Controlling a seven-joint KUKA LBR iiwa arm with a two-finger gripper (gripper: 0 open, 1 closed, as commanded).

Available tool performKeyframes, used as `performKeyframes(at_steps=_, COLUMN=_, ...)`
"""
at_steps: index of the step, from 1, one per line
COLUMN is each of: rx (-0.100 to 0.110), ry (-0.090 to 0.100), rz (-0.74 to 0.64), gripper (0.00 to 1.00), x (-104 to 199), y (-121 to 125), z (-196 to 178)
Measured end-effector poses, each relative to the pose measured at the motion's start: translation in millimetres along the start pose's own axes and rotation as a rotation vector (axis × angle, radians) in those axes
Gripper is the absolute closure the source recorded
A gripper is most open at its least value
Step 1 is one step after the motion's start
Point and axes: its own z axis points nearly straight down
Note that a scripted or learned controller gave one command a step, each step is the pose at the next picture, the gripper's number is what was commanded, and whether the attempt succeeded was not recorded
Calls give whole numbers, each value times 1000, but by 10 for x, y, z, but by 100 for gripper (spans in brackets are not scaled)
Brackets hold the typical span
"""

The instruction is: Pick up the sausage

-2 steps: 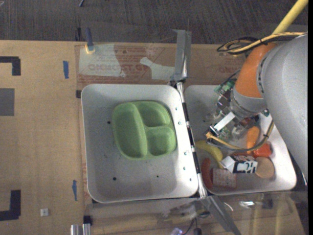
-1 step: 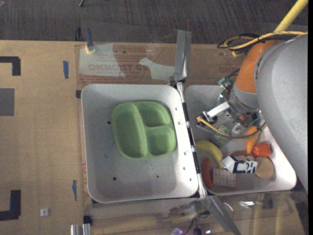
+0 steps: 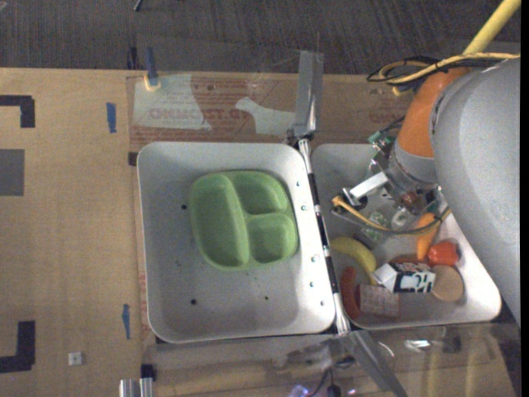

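Camera view: gripper [image 3: 357, 205] hanging over upper half of right bin [image 3: 326, 165], finger ends pointing left, near bin's left wall. Jaws: open or closed not readable, nothing seen between them. Sausage [image 3: 350, 292] lying reddish and curved at bin's lower left, well below gripper, apart from it, just under banana [image 3: 355, 253], beside brown packet [image 3: 379, 301]. Green divided plate [image 3: 243, 219] sitting in left bin [image 3: 157, 246].
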Motion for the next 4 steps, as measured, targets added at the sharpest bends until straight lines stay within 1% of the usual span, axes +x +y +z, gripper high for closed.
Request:
performKeyframes(at_steps=1, rx=1, ry=-1, rz=333, gripper=0, x=220, y=35, z=5)
performKeyframes(at_steps=2, rx=1, ry=-1, rz=268, gripper=0, x=121, y=434, z=-2516)
performKeyframes(at_steps=3, rx=2, ry=1, rz=292, gripper=0, x=829, y=-855, z=-2046)
performKeyframes(at_steps=4, rx=-1, ry=2, rz=342, gripper=0, x=878, y=-741, z=-3494)
